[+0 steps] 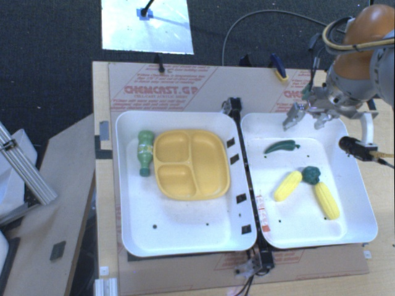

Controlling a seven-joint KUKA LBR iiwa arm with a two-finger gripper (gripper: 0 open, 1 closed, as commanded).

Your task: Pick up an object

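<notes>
Bench point(62, 184): pale wood, carrying a printed board.
Board point(185, 85): under both bins.
Left bin point(133, 227): white, shallow.
Right bin point(345, 227): white, touching the left.

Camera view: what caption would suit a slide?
Claw open above the right bin, near a green pepper, two corn cobs and broccoli.

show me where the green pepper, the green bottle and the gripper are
Green pepper point(282, 146), camera view, middle of its body.
Green bottle point(145, 152), camera view, middle of the bottle.
Gripper point(307, 119), camera view, midway between its fingertips.
</notes>
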